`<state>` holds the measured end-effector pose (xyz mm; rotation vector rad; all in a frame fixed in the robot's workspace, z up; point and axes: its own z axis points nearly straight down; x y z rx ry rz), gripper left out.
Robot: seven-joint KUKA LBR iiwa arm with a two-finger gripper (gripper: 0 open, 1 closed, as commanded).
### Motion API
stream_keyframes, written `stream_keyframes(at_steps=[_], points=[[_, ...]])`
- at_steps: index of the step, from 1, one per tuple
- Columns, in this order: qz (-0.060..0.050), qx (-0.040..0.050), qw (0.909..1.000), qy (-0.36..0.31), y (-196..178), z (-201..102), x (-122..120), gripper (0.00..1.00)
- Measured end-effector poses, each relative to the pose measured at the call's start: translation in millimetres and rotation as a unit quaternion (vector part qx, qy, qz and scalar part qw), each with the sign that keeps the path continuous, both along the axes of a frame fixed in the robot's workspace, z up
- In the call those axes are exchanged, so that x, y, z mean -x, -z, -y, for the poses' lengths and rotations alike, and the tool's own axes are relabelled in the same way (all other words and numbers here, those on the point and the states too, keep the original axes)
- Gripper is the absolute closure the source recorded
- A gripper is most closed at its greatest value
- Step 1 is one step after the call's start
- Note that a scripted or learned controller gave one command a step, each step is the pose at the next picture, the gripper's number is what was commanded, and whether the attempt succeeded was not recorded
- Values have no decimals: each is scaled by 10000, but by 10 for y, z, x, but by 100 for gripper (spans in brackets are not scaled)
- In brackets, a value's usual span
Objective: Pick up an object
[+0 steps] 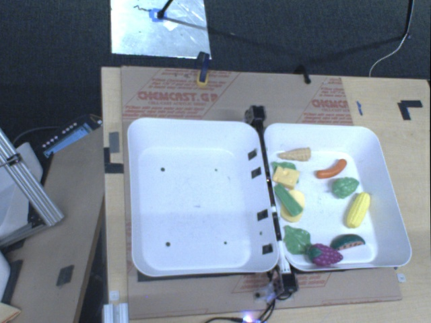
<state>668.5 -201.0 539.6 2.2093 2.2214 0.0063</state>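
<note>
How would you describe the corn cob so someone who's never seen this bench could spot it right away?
Find the right bin, the one holding the toy food. Along its right side, below the green broccoli piece and above the watermelon slice, lies the corn cob. It is the long yellow piece with a ridged surface.

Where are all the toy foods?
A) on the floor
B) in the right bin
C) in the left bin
B: the corn, sausage, grapes and the other toys all lie in the right bin.
</note>
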Motion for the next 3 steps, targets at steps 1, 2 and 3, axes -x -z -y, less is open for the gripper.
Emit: stream_keyframes(at_steps=[1,2,3], points=[[-45,-27,10000,-10,43,-602,634,100],[-15,7,10000,32,48,41,-17,100],[-31,-25,10000,-1,25,-444,942,100]])
